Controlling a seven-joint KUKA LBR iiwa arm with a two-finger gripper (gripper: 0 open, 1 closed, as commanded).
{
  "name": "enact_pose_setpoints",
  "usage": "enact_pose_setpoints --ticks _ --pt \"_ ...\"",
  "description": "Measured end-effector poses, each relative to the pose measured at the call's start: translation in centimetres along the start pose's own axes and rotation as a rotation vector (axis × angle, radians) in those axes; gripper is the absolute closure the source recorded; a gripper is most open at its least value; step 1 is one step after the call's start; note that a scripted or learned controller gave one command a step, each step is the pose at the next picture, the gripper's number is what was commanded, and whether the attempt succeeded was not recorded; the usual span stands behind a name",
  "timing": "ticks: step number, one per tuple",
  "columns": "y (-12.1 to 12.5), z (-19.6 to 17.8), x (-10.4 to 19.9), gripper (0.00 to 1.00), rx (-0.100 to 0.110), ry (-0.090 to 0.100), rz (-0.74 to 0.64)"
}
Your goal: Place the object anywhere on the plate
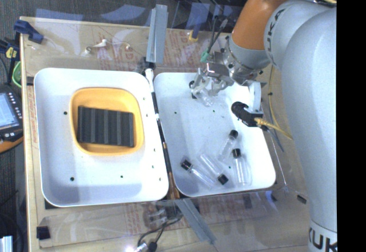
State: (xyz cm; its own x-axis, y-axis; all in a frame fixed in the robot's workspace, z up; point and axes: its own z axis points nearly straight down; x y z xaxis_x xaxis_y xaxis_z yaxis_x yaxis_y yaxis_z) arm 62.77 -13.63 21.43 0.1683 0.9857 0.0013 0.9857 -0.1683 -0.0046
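1. We see the clear vials [220,160], black-capped and nearly see-through, lying loose in the right bin [183,131] toward its near right corner, several of them touching or crossing one another.
2. The gripper [204,86] hangs over the same bin's far edge, well apart from the vials; something pale sits at its tip, but we cannot tell whether it is closed on a vial or bare.
3. The yellow plate [106,98], with a dark ridged insert, rests in the middle of the left bin [51,176].
4. We judge the clustered vials the main risk: fingers closing on one may nudge its neighbours or slip off smooth glass.
5. Any carry must cross the raised rims between the bins; a loose hold could drop the vial there, or it could roll off the ridged insert.
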Motion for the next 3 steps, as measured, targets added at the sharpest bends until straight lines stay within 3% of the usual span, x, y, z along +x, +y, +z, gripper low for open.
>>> enact_pose_setpoints --ticks 1,2,3 --pt "-1.3 2.8 3.4 1.00 0.000 -0.002 -0.310" --pt "-2.4 1.1 7.3 1.00 -0.001 -0.002 -0.407" --pt "-2.4 1.1 7.2 0.00 -0.002 -0.003 -0.406"
